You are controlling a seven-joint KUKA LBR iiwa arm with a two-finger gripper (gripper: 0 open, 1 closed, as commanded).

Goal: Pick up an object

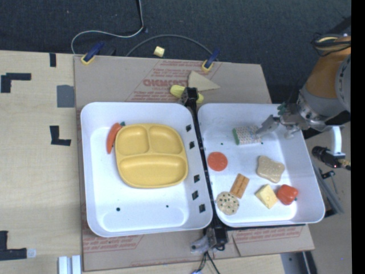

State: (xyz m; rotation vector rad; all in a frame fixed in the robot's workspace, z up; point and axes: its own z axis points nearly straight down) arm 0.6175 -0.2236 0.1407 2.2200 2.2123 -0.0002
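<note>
In the right bin (296, 153) lie several toy foods: a green and white speckled piece (244, 135), a red disc (217, 161), a tan bread slice (270, 168), an orange-brown stick (239, 185), a speckled cookie (227, 202), a pale yellow cheese cube (266, 196) and a red fruit (287, 194). My gripper (263, 128) reaches in from the right, low over the bin's upper part. Its tip is just right of the speckled piece and close to it; I cannot tell whether they touch. Nothing shows held in it.
The left bin (97, 170) holds a yellow divided plate (151, 154) with an orange carrot (112, 137) at its left side. Black clips (193, 99) join the bins along the middle divider. Cables and small yellow pieces lie beyond the bins on the cardboard (165, 76).
</note>
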